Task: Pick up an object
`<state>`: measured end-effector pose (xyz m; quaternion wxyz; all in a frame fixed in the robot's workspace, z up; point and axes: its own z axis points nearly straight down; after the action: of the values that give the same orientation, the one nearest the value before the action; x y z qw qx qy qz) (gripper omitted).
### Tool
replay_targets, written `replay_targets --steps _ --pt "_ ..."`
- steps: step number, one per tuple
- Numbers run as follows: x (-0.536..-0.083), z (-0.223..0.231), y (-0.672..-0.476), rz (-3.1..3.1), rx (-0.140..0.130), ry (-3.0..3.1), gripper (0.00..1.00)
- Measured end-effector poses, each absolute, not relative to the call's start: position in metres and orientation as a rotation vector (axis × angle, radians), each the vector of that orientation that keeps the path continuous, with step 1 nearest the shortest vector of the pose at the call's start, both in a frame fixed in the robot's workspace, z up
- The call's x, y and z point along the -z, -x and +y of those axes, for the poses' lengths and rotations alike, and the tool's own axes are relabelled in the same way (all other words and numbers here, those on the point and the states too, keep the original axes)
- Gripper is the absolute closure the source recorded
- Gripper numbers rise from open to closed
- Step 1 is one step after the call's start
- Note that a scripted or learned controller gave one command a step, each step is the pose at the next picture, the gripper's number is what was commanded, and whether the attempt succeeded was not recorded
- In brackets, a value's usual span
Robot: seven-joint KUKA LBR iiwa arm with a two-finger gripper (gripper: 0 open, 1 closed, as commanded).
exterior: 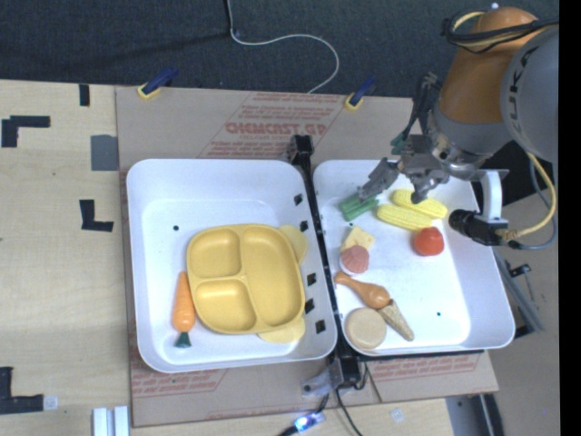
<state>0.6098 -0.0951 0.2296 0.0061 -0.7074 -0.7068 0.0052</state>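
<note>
Hovering over the right bin [472, 330], the tool [398, 185] spreads its fingers above the corn [413, 213]; next, descend and close.

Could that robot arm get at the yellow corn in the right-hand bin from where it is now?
Probably yes. The gripper hangs just above the corn, whose top is bare; the tomato lies close beside it.

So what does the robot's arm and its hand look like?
The arm is big and round, grey with a shiny orange band above the wrist. Thin yellowish cables loop around it, and a black part with a white bracket sticks out at the side. The hand is dark grey metal with two thin fingers, much skinnier than the fat arm.
</note>
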Motion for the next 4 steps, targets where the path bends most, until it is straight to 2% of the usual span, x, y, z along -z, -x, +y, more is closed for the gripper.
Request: replay_targets --steps 1,3,4 --pt "-0.238 -0.095 -0.612 -2.222 -0.001 2.219 0.00" --pt "-0.117 -0.109 -0.611 -2.219 -0.008 2.218 0.00" --pt "-0.082 -0.108 -0.610 -2.223 -0.005 2.218 0.00"
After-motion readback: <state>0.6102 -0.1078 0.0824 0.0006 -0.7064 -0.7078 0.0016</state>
